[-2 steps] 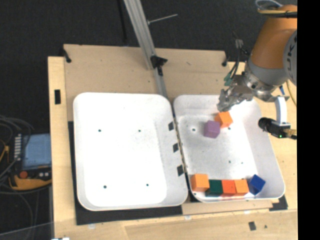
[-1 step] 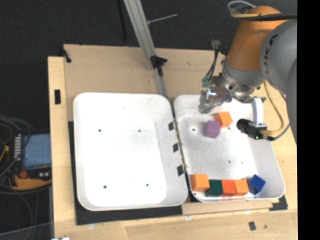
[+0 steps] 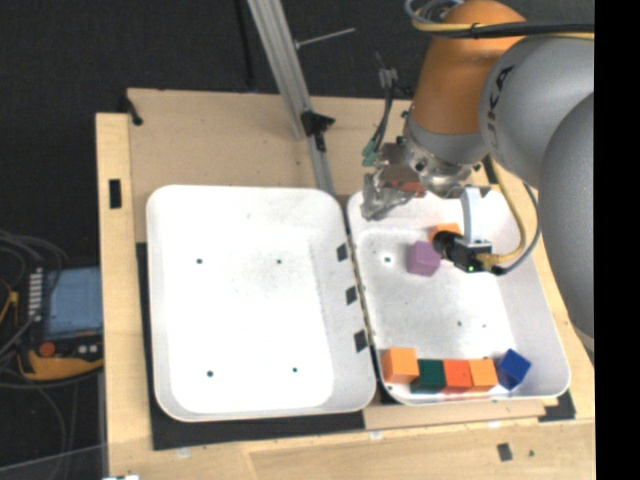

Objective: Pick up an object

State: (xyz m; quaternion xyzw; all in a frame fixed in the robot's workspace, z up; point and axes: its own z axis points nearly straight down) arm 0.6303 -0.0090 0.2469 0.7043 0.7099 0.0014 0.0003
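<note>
Blocks are lying in the right bin (image 3: 548, 313), and we are looking down on both bins at a slant from above the bench (image 3: 115, 268). We are seeing the grey arm (image 3: 545, 88) reaching in from the right, its orange band (image 3: 455, 63) sitting just above the wrist. The gripper (image 3: 383, 196) is hanging over the far left corner of the right bin, close to the rim where the two bins are meeting. We are not managing to tell whether the claw is spread or pressed together, since the wrist is hiding much of it and the metal parts are blurring into one another; we are seeing no block in it. A purple block (image 3: 423, 259) is lying alone in the far half of the right bin, near the gripper but apart from it. Just beside it, to the right, a small orange piece (image 3: 444, 233) is peeking out from behind a black module (image 3: 470, 256) that is hanging from the wrist on a cable. Along the near wall of the same bin, five blocks are sitting in a row, touching or almost touching: an orange block (image 3: 401, 363), a green block (image 3: 431, 375), a red-orange block (image 3: 458, 374), a second orange block (image 3: 483, 372) and a blue block (image 3: 513, 367), the last one turned at an angle. The left bin (image 3: 160, 268) is lying just beside the right one. A metal pole (image 3: 280, 53) is rising at a slant behind the bins.
</note>
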